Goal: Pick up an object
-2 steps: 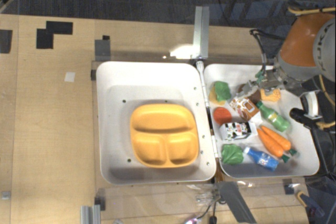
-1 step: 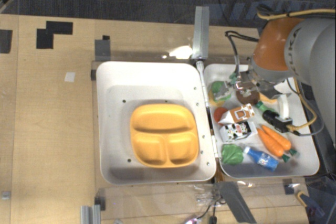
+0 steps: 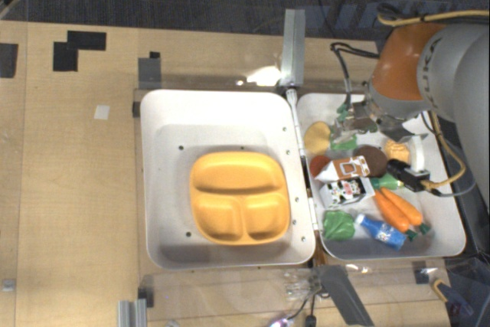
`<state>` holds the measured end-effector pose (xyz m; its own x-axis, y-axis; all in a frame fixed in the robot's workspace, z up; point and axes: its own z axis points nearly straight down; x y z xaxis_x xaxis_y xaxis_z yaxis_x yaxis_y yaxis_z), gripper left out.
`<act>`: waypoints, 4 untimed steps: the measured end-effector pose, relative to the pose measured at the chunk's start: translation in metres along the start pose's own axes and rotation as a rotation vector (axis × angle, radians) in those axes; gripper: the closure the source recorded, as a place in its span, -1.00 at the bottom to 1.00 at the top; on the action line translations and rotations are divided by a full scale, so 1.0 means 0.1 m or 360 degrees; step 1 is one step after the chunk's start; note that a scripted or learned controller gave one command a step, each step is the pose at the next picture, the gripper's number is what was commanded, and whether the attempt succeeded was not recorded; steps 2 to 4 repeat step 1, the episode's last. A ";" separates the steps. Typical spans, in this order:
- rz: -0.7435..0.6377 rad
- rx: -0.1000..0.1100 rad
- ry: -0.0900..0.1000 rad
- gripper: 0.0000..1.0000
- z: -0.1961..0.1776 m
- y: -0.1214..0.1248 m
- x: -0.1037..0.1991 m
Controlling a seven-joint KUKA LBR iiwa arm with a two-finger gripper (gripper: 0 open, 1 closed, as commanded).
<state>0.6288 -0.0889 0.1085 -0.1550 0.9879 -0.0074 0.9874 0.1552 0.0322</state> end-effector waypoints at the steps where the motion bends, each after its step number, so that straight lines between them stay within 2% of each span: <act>1: -0.0444 0.0034 0.0014 1.00 -1.88 0.58 0.63; 4: -0.0444 0.0034 0.0014 1.00 -1.88 0.58 0.63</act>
